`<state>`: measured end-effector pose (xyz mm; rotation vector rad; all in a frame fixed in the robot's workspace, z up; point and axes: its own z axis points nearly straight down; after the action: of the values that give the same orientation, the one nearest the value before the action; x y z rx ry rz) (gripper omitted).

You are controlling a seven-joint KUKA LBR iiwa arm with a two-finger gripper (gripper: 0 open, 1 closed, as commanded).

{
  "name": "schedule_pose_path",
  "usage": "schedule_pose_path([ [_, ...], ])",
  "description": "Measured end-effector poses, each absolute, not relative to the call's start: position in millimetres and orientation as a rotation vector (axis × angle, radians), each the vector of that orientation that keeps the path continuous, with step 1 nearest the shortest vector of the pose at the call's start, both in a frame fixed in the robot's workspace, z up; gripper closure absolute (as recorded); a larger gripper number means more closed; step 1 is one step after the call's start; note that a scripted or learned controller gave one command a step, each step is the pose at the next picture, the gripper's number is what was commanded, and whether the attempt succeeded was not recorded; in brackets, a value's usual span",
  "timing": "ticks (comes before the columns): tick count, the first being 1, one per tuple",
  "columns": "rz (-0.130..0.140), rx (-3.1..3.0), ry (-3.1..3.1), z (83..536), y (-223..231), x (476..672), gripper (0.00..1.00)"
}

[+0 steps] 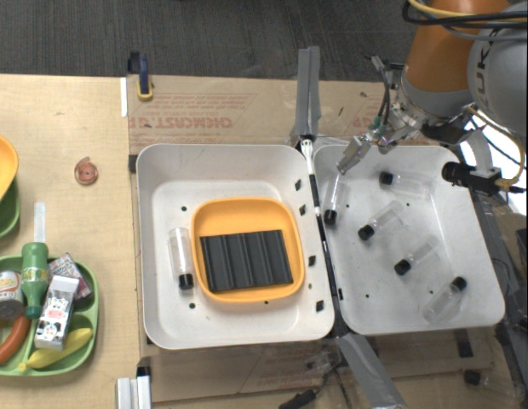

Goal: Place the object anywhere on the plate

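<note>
Camera view | tool [358, 153] above right bin [477, 228] | plate [247, 220] in left bin [162, 186]

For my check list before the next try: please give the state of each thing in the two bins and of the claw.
Orange plate: in left bin, holds a dark ribbed block.
Ribbed block: flat on the plate.
Vial beside plate: lying in left bin, off the plate.
Vials in right bin: lying scattered.
Claw: over right bin's back left corner.

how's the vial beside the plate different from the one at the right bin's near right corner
The clear plastic vial with a black cap lies in the left white bin, alongside the orange square plate, cap toward the camera. The clear black-capped vial in the right white bin lies diagonally, cap pointing away. Both look alike.
</note>
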<state>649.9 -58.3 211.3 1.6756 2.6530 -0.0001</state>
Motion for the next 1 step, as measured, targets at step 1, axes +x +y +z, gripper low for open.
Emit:
schedule_pose_path([
  [1, -0.003, 1.716, 2.633, 195.2, 26.9, 642.1, 0.0],
])
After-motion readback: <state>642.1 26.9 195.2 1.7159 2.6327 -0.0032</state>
